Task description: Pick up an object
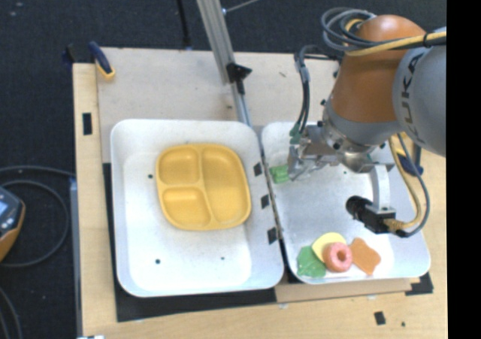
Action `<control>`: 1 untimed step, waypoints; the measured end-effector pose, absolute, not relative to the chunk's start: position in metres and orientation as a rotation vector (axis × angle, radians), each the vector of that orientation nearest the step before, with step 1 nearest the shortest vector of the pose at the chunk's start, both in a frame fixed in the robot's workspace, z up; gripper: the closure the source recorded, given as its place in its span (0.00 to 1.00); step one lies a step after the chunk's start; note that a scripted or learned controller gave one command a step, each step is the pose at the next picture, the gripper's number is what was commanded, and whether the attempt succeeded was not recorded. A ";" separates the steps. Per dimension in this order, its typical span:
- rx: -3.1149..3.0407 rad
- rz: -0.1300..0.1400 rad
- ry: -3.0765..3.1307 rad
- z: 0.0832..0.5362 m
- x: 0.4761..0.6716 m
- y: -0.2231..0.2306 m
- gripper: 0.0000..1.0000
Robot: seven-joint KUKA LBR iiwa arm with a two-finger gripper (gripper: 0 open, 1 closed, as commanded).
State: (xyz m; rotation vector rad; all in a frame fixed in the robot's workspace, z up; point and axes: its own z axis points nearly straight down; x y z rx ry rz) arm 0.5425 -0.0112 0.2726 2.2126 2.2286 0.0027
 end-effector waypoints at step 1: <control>2.215 0.001 2.229 0.259 0.530 0.034 1.00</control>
